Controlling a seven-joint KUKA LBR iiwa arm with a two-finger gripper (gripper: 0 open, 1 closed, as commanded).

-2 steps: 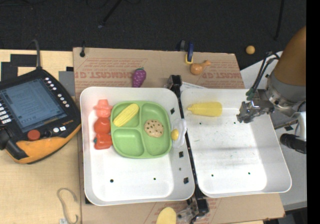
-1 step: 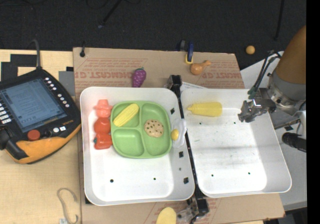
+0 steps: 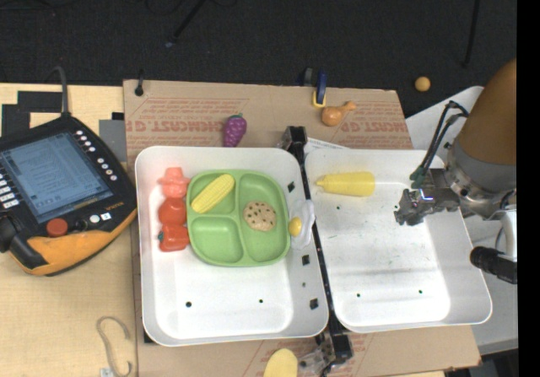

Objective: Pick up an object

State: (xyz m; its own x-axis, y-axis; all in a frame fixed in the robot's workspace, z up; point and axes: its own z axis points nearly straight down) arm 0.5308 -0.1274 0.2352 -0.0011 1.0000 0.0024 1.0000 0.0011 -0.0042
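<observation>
**Yellow corn piece in the right bin: what may spoil my pick**

The yellow plastic corn piece (image 3: 345,184) lies on its side at the far left corner of the right white bin (image 3: 396,282), near the wall that divides the two bins. It is the one object in that bin, so I judge it as my target. My gripper (image 3: 408,208) hangs over the same bin, near its right side and apart from the corn. I cannot tell from this view in what state it is, because it is dark and small here.

The first risk is the shape. The corn is round and smooth, so it can roll or slip away if I close across it off its middle. The second risk is the place. The corn is near the bin wall, so I may hit the rim before I reach the floor. The third risk is height: if I close too high, I take only air.

The left white bin (image 3: 169,299) holds a green divided plate (image 3: 221,242) with a second yellow corn cob (image 3: 210,192) and a round brown cookie (image 3: 260,215), and a red and pink toy (image 3: 172,208) beside it. These are well apart from my gripper, and the plate rim makes them harder to take.
</observation>
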